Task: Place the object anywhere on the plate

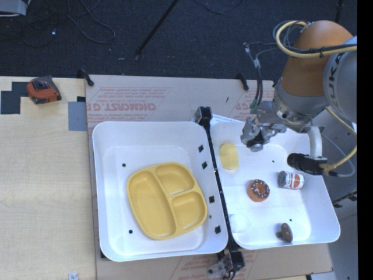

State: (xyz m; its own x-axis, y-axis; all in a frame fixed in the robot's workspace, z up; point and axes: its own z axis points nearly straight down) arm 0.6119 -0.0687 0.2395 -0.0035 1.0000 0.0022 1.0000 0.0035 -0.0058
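A yellow divided plate lies in the left bin. In the right bin sit a pale yellow lemon-like object, a chocolate donut with sprinkles, a small can on its side and a small brown object. My gripper hangs over the back of the right bin, just right of and above the yellow object. Nothing shows between its fingers.
A black divider runs between the two bins. An orange tape measure lies on the wooden bench at far left. Cardboard lies under the bins. Cables cross the dark floor behind.
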